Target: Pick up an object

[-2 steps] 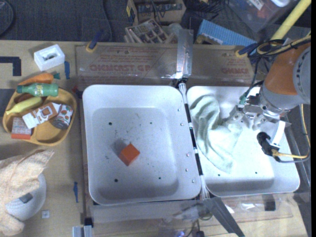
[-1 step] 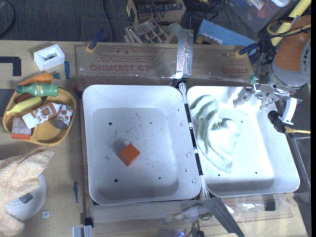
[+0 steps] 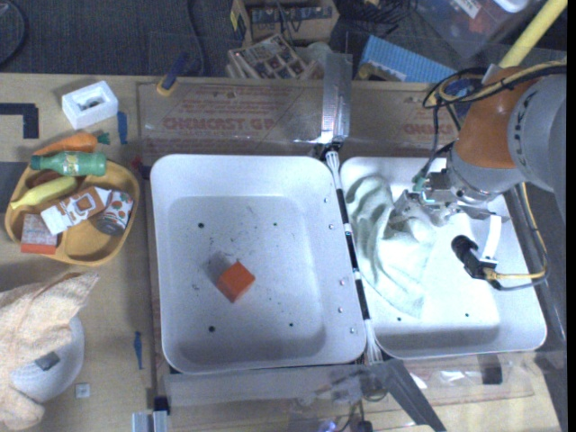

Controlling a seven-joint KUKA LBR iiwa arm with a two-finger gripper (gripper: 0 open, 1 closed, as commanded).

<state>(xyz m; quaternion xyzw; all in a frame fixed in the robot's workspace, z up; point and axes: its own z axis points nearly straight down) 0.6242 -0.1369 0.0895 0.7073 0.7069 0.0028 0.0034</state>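
Observation:
An orange-red block (image 3: 237, 281) lies in the left white bin (image 3: 180, 187), a little below its middle. A crumpled white and pale green cloth (image 3: 389, 241) fills the left half of the right bin (image 3: 504, 327). My gripper (image 3: 419, 200) hangs low in the right bin at the cloth's upper right part, under the grey arm with its orange band (image 3: 487, 137). The wrist hides whether anything is between the fingers.
A yellow bowl (image 3: 90, 246) of toy food stands left of the bins, with a beige cloth (image 3: 40, 331) below it. A small white box (image 3: 90, 103) sits at the back left. Cables loop over the right bin's right side (image 3: 504, 277).

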